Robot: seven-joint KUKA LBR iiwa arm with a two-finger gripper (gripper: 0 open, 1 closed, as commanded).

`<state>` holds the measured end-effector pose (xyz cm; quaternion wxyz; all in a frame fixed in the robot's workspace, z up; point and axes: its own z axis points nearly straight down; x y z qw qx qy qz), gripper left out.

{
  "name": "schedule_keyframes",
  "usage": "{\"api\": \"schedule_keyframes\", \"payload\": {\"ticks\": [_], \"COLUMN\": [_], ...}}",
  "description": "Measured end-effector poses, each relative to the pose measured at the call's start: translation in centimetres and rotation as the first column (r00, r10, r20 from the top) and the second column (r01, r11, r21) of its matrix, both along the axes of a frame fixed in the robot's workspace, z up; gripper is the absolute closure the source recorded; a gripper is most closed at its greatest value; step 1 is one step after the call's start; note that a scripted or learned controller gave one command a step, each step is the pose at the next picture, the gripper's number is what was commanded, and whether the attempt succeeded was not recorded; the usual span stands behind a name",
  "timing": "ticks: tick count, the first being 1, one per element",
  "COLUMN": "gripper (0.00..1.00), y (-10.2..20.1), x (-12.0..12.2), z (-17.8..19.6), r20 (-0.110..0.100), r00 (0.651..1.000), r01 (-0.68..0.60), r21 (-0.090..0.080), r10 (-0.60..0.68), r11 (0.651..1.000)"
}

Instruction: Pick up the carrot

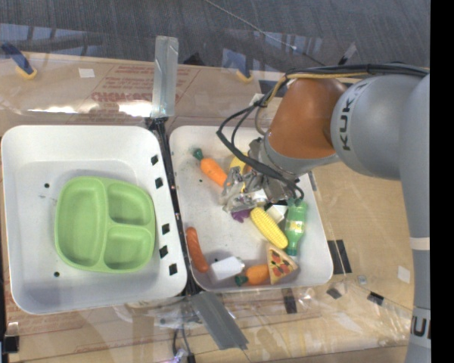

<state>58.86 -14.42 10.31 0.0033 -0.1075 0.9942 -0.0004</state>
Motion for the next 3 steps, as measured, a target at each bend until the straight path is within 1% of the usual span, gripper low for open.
{"api": "schedule_keyframes", "payload": {"ticks": [1, 2, 3], "gripper": [1.0, 1.0, 1.0], "y": [1.2, 0.6, -4.7], "x": [3.3, 1.9, 6.8], "z": [21.6, 29.4, 23.7], "r20": [0.009, 0.002, -0.007], "r00": [1.0, 0.985, 0.903], "r01": [0.014, -0.172, -0.431], "r21": [-0.004, -0.005, 0.001], "r10": [-0.014, 0.172, 0.431], "r11": [1.0, 0.985, 0.903]}}
